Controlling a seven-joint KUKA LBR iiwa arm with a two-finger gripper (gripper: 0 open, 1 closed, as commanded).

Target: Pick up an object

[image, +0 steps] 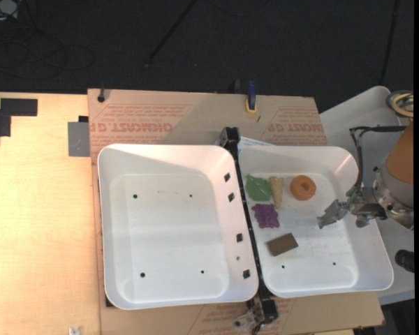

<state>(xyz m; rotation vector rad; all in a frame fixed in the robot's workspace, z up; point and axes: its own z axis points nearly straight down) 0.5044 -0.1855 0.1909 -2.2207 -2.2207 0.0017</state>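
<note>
The gripper (333,215) sits low over the right bin (366,271), near its right wall; its finger spacing cannot be determined, and nothing is visibly between them. Along the bin's left side lie a green object (258,186), a tan piece (276,190), an orange ring (304,188), a purple object (266,216) and a brown block (282,244).

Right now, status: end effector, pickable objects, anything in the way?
End effector over right bin, nothing between fingers. Orange ring, green piece, purple piece, brown block lie left of it. Path unobstructed.
</note>
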